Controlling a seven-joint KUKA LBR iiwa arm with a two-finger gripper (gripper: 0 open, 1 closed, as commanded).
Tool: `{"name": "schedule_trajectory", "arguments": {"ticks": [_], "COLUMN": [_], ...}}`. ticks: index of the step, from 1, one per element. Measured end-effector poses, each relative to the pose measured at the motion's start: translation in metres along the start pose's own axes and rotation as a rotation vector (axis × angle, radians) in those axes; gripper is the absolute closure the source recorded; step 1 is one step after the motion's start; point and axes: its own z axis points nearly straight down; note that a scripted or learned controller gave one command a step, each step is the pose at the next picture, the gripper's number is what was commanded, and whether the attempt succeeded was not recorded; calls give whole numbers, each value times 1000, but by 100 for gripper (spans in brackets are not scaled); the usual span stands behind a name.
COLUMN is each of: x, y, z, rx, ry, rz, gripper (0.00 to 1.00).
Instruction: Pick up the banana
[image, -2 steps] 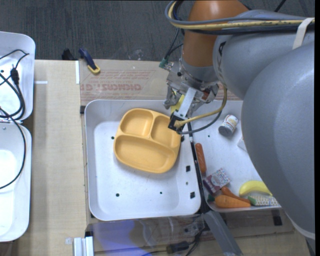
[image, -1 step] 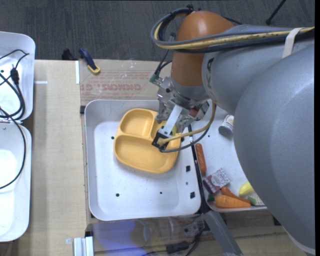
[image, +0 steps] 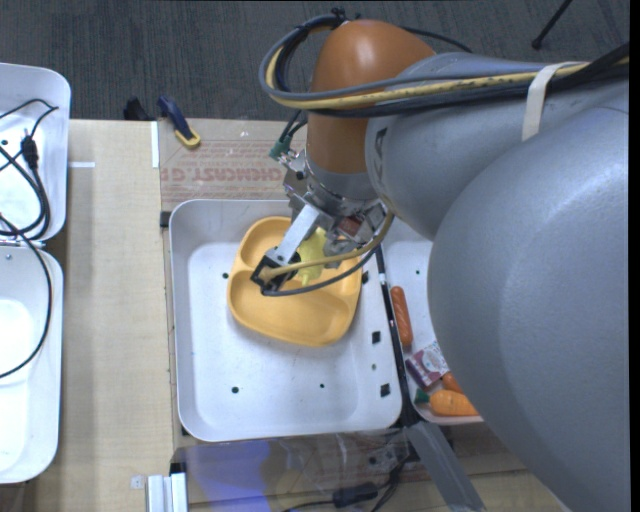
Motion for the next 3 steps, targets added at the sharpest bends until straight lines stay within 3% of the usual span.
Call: {"name": "schedule_trajectory", "arguments": {"ticks": [1, 2, 3], "x": [-8, -3, -16], "y": [-77, -78, -94], "z": [17, -45, -1], "rx": [1, -1, -1], "ry": [-2, 1, 0], "rz": [-51, 394, 437], "gripper": [100, 100, 100]}}
